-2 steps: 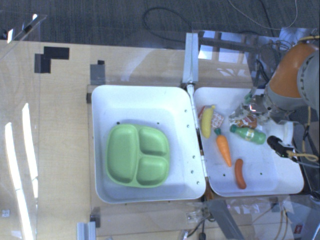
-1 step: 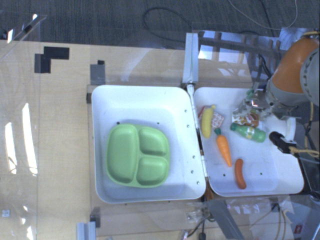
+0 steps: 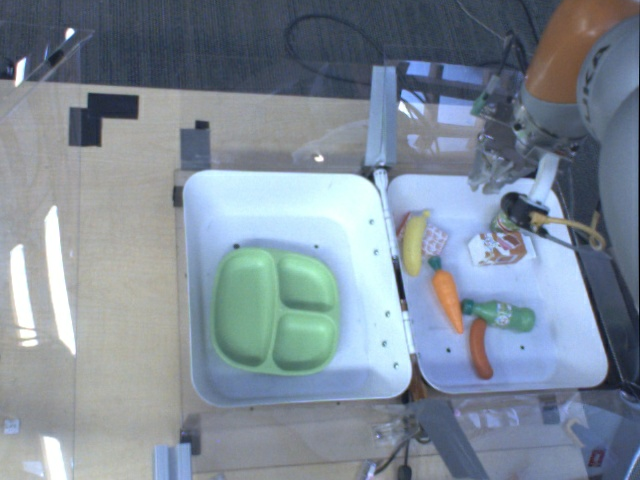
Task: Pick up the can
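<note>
Nearest, at lower right of the frame: an orange-red sausage [image 3: 481, 350], lying lengthwise in the right bin [image 3: 580, 368]. Just above it, a green bottle [image 3: 500, 315] on its side, neck close to a carrot [image 3: 447, 300] at its left. Higher along that bin's left wall, a banana [image 3: 412, 243] touching a small pink-and-white packet [image 3: 434, 238].

At upper right of the same bin, what looks like the can [image 3: 497, 247]: brown top, white and red label, resting on the bin floor, apart from the other things.

Above the can and slightly left, at the bin's far edge, the claw [image 3: 489, 172], hanging from the grey arm [image 3: 600, 58] with its orange band; not touching the can, nothing seen in its grip. Open or closed: cannot tell.

In the left bin [image 3: 200, 268], a green divided plate [image 3: 277, 310] at the lower middle. Under both bins, the pale wooden desk [image 3: 100, 268].
</note>
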Motion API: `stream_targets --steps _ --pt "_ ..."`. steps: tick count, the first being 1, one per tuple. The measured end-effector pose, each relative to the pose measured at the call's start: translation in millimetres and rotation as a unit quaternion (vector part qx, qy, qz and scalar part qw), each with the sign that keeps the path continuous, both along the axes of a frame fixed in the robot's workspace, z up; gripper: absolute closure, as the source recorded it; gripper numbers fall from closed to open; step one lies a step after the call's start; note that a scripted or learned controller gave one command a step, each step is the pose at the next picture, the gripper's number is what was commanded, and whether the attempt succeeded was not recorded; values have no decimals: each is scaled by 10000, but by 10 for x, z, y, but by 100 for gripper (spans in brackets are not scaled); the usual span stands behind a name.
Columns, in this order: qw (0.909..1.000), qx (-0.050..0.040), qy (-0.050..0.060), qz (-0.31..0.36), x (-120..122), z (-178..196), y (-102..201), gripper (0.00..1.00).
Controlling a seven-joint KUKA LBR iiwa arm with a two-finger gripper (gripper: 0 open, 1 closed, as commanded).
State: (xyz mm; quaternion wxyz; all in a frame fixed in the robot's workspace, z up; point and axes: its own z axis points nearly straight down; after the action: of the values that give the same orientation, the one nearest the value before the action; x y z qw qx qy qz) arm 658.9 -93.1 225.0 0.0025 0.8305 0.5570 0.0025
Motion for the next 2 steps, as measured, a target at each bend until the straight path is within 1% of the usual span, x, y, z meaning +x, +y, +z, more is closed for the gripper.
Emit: stream_targets --steps 1,2 --pt "9971 5 20 -757 -519 -111 -686 100" --pt "9900 10 15 -1414 -1001 -599 -915 100"
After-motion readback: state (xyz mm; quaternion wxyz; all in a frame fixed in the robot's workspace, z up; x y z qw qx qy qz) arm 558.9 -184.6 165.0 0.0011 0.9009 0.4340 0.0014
